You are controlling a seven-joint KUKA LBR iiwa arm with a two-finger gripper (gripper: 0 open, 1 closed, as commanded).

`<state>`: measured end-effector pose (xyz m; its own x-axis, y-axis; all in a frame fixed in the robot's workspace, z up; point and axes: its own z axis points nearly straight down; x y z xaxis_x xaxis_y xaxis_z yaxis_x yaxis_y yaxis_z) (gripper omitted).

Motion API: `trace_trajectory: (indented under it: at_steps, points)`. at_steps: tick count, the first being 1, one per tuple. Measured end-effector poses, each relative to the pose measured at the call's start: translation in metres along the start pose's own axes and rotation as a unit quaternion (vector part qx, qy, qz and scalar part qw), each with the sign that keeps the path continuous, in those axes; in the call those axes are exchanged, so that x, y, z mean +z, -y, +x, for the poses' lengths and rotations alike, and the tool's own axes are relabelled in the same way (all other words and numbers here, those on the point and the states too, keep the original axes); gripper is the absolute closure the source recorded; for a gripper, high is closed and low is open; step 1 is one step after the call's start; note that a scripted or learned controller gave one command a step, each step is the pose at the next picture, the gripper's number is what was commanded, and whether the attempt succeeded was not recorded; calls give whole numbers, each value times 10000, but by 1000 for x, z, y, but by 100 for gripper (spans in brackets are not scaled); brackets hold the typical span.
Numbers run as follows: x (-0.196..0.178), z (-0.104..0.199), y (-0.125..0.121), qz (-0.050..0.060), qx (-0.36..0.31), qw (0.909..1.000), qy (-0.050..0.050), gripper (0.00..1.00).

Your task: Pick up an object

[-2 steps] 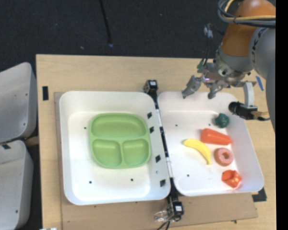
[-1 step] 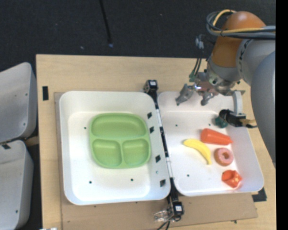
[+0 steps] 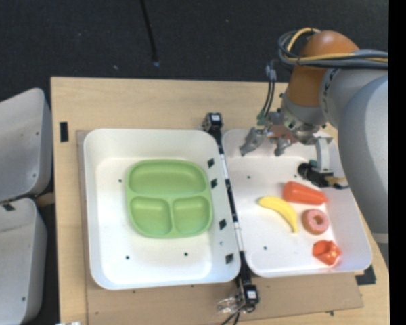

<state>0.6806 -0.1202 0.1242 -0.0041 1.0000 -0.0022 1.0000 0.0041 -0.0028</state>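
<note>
Two white bins, left and right, look like smooth, slightly glossy plastic. A light green divided tray has a soft matt plastic sheen. The banana, carrot, pink doughnut and red pepper look like smooth moulded plastic. The tabletop appears pale, matt wood.
</note>
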Motion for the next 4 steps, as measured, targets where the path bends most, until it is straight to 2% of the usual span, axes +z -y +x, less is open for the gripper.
trace_trajectory:
  at_steps: [1,2,3,4]
  points:
    - [24,-1,0,-7,-1,10000,2,0]
    - [11,-2,-1,-32,-9,10000,13,100]
    - [-51,-9,1,-40,16,10000,-7,100]
    - [-97,-7,-6,-48,7,10000,-7,100]
